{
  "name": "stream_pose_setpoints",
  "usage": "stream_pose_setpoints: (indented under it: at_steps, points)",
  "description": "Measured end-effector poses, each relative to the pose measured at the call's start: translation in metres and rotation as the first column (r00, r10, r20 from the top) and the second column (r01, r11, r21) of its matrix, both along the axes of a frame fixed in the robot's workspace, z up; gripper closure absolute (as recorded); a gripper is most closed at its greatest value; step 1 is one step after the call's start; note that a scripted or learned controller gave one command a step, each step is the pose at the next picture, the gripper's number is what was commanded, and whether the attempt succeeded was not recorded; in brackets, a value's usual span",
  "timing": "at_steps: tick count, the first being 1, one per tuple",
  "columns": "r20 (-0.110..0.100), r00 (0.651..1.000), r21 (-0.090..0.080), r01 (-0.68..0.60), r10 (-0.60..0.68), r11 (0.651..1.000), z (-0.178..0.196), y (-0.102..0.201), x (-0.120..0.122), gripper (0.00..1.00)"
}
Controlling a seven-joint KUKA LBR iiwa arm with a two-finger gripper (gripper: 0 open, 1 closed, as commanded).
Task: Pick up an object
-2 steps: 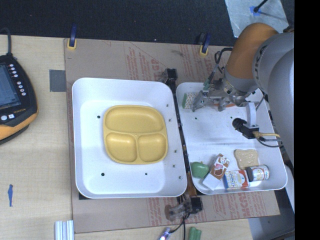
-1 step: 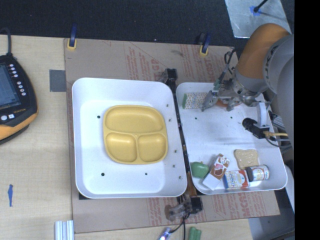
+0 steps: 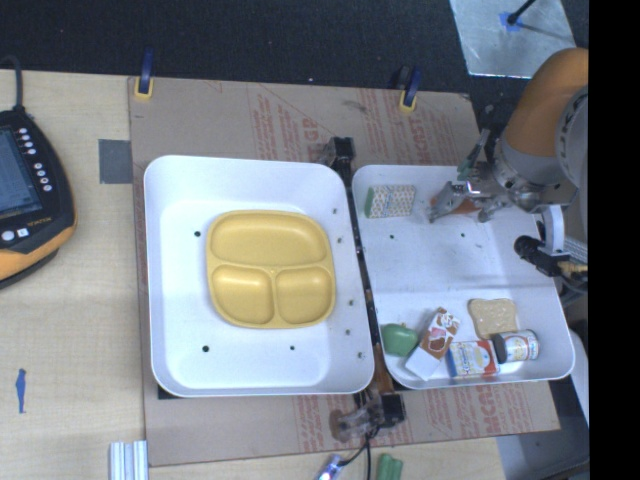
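We count one yellow tray (image 3: 270, 267) in the left bin (image 3: 175, 353), roughly six small items (image 3: 462, 345) in the right bin (image 3: 455, 258); the gripper's (image 3: 458, 201) grasp we cannot tell.

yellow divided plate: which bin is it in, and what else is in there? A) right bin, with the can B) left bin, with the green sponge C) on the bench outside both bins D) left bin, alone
D: the yellow divided plate lies in the middle of the left bin with nothing else in it, while the can and the other small items lie in the right bin.
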State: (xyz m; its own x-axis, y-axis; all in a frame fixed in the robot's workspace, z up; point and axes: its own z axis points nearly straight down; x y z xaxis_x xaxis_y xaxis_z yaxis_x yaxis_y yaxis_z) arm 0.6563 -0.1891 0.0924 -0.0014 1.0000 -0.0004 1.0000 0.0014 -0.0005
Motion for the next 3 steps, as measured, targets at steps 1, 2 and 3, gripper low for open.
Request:
stream_pose_setpoints:
  at_steps: [1,2,3]
  points:
    - [0.000,1.000,0.000,0.000,0.000,1.000,0.007,-0.023,0.000,0.00]
    - [0.000,1.000,0.001,-0.001,0.001,1.000,0.074,0.060,0.001,0.00]
    - [-0.002,1.000,0.002,-0.003,0.003,1.000,0.084,0.060,0.000,1.00]
